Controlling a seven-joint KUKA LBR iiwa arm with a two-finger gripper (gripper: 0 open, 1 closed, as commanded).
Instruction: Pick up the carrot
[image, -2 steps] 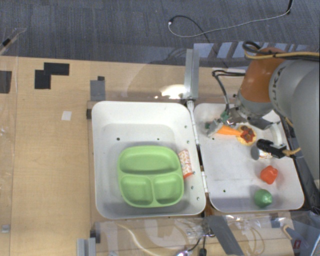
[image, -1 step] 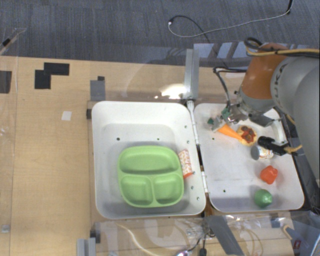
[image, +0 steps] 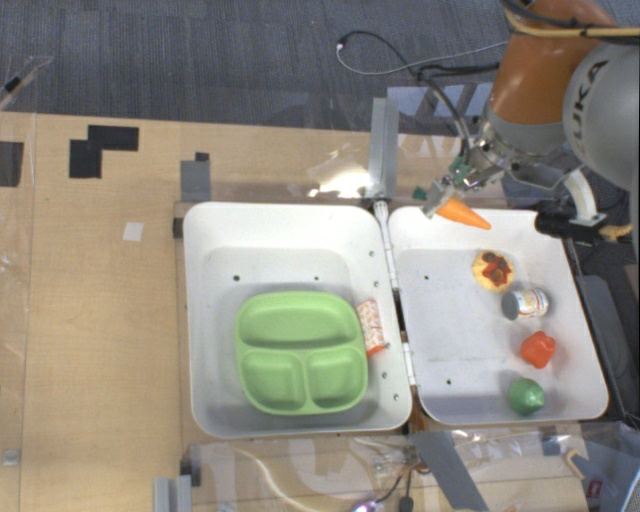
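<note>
Orange tapered carrot (image: 466, 213) is lying at the right white bin's (image: 470, 380) far edge; I'm watching my two-finger gripper (image: 450, 188) hovering beside it, jaw state unclear.

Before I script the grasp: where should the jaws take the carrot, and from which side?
Grip the carrot across its thicker middle, coming from above. It lies flat near the right bin's far rim, tapering rightward, so jaws should probably close across its narrow width.

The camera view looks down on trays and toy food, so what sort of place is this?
Probably a robotics lab test bench, not a kitchen. A grey and orange arm reaches over two white bins, the food looks like toys, such as the carrot and green plate, and loose cables trail behind.
</note>
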